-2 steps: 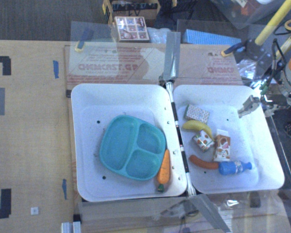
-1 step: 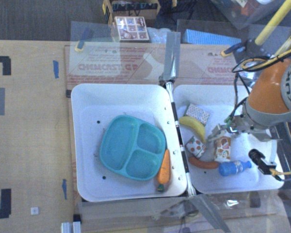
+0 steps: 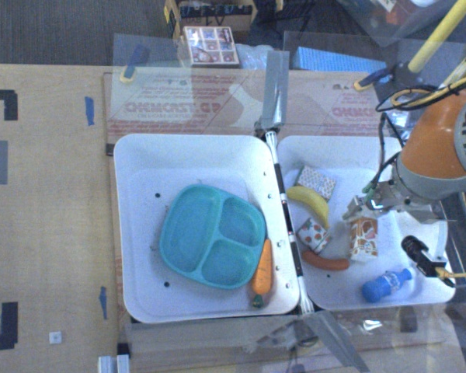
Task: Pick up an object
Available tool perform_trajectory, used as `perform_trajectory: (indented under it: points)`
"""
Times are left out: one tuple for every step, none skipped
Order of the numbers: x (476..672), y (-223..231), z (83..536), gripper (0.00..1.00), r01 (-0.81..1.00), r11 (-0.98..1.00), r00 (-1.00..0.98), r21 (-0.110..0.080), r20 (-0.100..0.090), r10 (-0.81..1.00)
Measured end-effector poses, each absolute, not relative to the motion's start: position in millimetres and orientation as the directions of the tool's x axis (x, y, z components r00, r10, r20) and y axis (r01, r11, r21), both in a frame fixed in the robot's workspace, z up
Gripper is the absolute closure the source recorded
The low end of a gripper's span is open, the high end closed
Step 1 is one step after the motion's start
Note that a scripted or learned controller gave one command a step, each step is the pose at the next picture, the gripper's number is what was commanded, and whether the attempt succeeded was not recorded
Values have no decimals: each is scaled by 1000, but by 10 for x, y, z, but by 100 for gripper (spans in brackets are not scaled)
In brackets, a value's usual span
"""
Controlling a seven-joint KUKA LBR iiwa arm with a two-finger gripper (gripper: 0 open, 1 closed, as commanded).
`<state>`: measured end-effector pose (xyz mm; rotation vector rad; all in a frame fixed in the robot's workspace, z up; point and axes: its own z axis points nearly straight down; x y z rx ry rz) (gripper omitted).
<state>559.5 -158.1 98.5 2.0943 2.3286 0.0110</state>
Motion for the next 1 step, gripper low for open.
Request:
perform_trajectory:
  points:
    - [5681, -1094, 2076, 100, 991, 133, -133, 1, -1, 991]
